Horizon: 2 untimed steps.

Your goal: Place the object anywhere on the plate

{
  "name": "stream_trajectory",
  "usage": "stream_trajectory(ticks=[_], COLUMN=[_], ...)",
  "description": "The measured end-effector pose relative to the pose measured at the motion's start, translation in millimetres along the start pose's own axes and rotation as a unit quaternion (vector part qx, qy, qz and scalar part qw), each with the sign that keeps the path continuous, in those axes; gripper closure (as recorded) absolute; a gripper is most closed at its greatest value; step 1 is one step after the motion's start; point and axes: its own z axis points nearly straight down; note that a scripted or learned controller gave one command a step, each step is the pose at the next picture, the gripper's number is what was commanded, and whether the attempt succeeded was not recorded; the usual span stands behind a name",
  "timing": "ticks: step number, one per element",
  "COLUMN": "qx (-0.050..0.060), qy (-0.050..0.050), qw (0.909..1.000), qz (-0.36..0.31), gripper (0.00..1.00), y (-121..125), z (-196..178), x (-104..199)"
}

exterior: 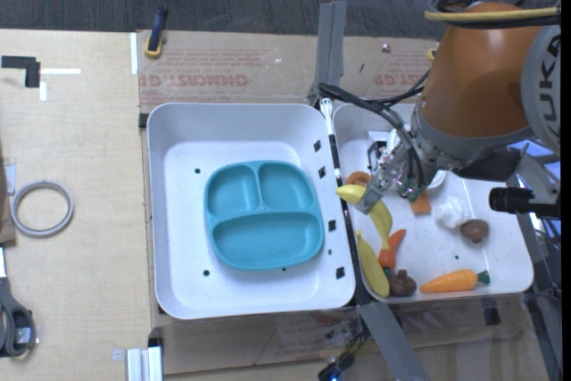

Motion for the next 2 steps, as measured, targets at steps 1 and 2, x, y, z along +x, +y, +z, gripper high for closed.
stream_trajectory(ticks=[1,2], qx=[0.000,-0.001], qy=[0.000,-0.001], qw=[1.0000,0.9992], qz=[0.000,-0.039], gripper=[0.00,0.00], y=[0,-28], z=[0,-110], x=[0,-50])
